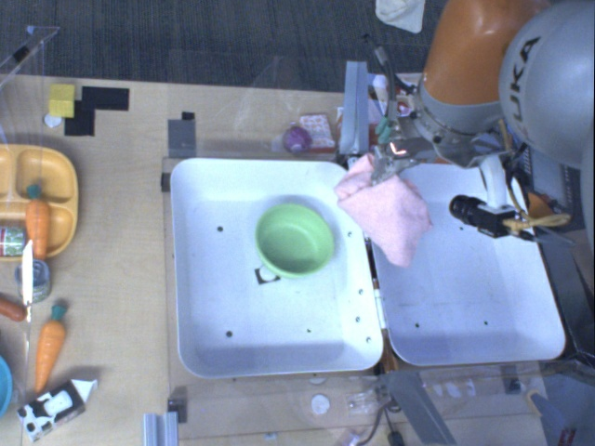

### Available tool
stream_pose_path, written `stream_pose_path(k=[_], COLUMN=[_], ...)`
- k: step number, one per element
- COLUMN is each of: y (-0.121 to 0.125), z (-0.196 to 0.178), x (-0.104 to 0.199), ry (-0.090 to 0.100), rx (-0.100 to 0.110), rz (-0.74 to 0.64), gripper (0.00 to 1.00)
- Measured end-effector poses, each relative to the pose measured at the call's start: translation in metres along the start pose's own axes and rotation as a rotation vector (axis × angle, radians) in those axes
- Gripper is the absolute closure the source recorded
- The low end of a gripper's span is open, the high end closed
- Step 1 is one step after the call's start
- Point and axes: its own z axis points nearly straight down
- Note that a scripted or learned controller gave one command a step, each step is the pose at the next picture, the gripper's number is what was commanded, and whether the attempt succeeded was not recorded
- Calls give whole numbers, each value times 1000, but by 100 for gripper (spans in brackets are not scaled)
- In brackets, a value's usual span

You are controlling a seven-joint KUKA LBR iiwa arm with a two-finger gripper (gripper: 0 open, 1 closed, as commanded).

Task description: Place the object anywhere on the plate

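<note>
your gripper (383, 163) has its fingers pinched shut on the top edge of the pink cloth (389, 210), which hangs over the seam between the two white bins. the green plate (295, 240) sits in the left bin (214, 333), just beside the cloth.

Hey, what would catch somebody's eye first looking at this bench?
Probably the pink cloth dangling from the gripper over the seam between the two bins. Next, the green plate in the middle of the left bin, then the big orange-banded arm at upper right.
</note>
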Motion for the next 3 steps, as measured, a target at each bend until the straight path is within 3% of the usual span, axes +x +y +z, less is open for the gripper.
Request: stream_pose_path(k=[1, 2, 3], y=[0, -39, -32], z=[0, -62, 23], x=[-1, 81, 101], ry=[-1, -1, 1], rx=[0, -7, 2], rz=[0, -238, -520], gripper=[0, 0, 0])
